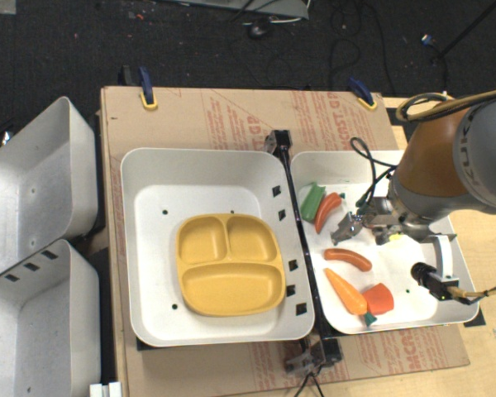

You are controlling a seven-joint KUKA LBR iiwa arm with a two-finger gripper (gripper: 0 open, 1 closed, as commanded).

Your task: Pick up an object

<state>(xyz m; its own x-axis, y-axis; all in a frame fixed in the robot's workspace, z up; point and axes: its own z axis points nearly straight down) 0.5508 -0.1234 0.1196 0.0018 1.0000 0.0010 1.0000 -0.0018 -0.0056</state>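
Note:
The right bin (399, 265) holds several toy foods. A green piece (312, 198) and a red-orange chili (328, 209) lie at its far left. A reddish sausage (348, 259) lies in the middle, with an orange carrot (345, 291) and a red piece (379, 298) near the front edge. My gripper (345, 227) hangs over the bin's left half, just right of the chili and above the sausage. It is open and nothing sits between its fingers.
The left bin (140, 222) bears a yellow divided plate (230, 263). A black divider (296, 222) runs between the bins. The arm's grey and orange body (446, 168) covers the right bin's far right part. Grey trays (33, 222) stand off the bench to the left.

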